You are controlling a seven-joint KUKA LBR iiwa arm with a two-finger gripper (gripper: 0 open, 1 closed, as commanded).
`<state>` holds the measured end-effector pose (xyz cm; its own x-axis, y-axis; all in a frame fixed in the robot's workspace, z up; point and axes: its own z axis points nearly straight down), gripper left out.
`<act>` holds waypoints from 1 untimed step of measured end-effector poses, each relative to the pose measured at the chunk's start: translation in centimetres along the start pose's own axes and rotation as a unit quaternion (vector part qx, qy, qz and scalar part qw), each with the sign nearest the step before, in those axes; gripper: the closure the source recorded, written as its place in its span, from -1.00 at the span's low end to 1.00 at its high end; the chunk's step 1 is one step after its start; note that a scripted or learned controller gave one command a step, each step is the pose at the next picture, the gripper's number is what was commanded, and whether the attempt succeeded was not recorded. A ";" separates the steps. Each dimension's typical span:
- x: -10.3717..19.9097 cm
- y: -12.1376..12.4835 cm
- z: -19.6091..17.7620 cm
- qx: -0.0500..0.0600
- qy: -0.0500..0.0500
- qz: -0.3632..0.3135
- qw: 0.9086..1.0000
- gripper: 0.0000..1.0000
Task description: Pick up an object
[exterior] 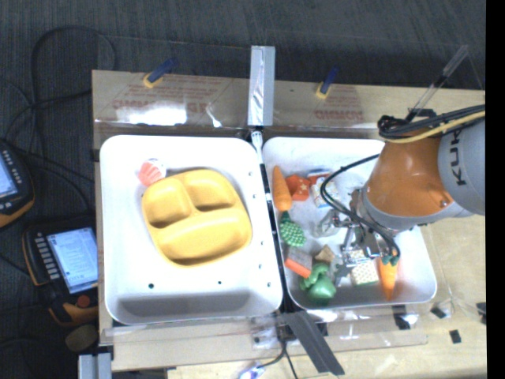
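Observation:
My gripper (357,247) is low in the right bin (418,287), beneath the arm's orange band (406,184). It hangs just above a pale checkered block (364,272), with an orange carrot-like piece (387,276) to its right. A small brown piece (323,253) lies to its left. Further left are a green checkered toy (292,232), a thin orange stick (297,267) and a dark green toy (319,285). A long carrot (280,189) and a red item (298,186) lie at the bin's upper left. The wrist hides what sits directly under the gripper.
The left bin (118,235) holds a yellow divided plate (197,214) and a small red-and-white item (151,170). A ridge (268,212) separates the bins. Black cables (339,176) loop off the wrist. A tablet (71,259) lies off the bench at the left.

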<state>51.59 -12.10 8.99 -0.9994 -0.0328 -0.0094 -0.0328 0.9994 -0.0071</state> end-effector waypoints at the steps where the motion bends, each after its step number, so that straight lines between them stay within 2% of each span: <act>1: -3.9 -3.3 0.1 -0.003 -0.001 -0.134 0.991 -1.00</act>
<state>55.58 -15.25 8.95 -0.9550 -0.2966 -0.0104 -0.2965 0.9550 -0.0047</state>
